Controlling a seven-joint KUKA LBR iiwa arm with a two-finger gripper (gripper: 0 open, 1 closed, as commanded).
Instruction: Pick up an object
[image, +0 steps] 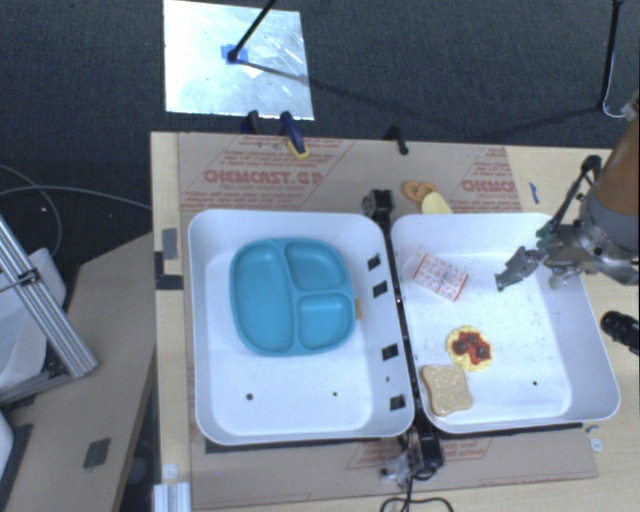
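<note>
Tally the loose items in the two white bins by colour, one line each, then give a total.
Blue: 1, the divided plate in the left bin.
Pink-and-white: 1, the small packet in the right bin.
Yellow-and-red: 1, the round toy food.
Tan: 1, the toast slice.
Total: 4
</note>
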